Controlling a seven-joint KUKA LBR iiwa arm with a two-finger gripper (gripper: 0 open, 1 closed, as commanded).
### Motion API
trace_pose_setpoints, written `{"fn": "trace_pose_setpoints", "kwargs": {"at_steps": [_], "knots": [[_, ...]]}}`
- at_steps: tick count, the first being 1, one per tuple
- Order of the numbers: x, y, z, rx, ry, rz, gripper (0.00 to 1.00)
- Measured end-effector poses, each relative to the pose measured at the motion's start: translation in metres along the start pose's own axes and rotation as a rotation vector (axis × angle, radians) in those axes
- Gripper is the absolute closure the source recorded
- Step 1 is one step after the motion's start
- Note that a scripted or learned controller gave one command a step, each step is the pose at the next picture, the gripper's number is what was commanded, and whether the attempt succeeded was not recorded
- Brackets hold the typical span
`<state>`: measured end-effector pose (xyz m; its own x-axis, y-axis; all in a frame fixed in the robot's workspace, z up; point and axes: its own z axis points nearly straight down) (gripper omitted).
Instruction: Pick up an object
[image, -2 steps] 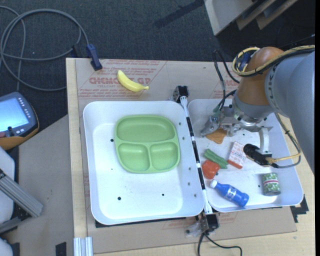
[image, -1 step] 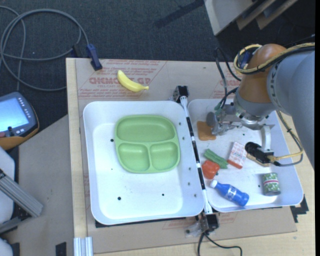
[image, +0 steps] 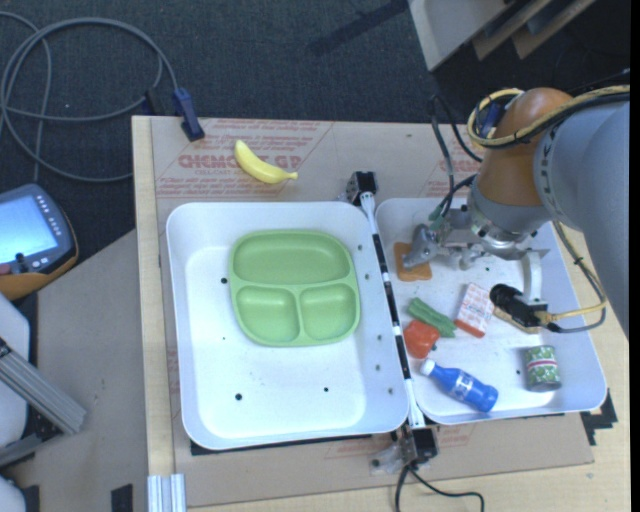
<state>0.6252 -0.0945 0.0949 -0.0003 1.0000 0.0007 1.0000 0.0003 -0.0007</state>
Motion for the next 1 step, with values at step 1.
{"fn": "trace_pose_setpoints", "kwargs": {"at_steps": [1], "knots": [[0.0006, -0.0495, 0.0107, 0.001, 0.000, 0.001, 0.00]]}}
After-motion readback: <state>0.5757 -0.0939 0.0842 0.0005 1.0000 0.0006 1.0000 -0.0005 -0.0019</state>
